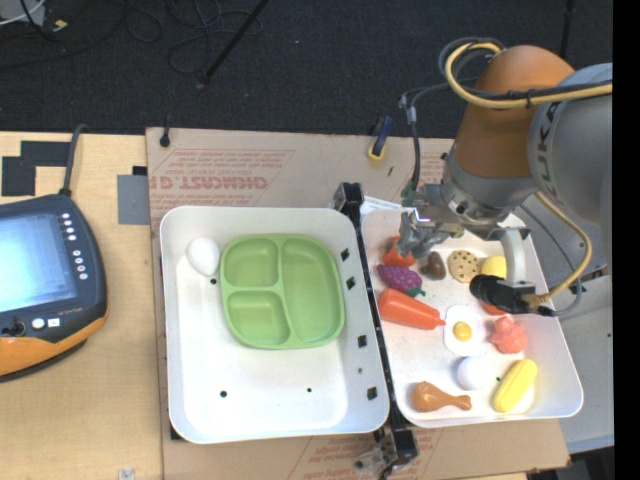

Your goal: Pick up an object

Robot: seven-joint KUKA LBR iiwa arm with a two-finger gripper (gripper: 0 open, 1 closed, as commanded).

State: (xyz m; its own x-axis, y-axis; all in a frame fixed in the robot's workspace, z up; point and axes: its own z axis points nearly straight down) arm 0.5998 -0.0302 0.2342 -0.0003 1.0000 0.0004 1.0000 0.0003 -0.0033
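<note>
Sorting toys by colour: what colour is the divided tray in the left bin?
Light green divided tray, clearest in the camera view.

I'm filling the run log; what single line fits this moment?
arm: over right bin | pincer: low at toy food, far-left corner | left bin: green tray, white egg

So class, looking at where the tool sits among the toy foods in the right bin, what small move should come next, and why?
Probably a short descent. The tool hangs at the right bin's far left corner, over a small red piece beside the purple grapes. Nothing visibly sits between its fingers, so lowering around that piece seems the sensible step before closing.
</note>
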